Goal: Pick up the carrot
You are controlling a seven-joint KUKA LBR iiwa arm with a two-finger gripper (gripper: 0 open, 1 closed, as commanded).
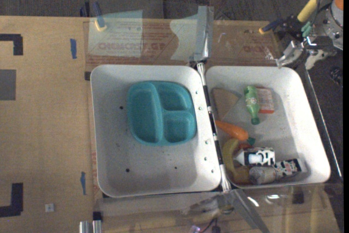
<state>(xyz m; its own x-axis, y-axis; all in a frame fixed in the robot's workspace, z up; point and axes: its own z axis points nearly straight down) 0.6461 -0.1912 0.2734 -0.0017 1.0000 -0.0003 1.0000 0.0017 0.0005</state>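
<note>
The orange carrot lies in the right bin near its left wall, pointing toward the bin's middle, with its green end at the right. It rests just above a yellow banana. My gripper hovers over the right bin's far right corner, well away from the carrot. Its fingers are spread open and nothing is between them.
A green bottle, an orange-and-white packet and a brown wedge lie behind the carrot. A black-and-white carton and a small bottle sit near the front. The left bin holds a teal divided plate.
</note>
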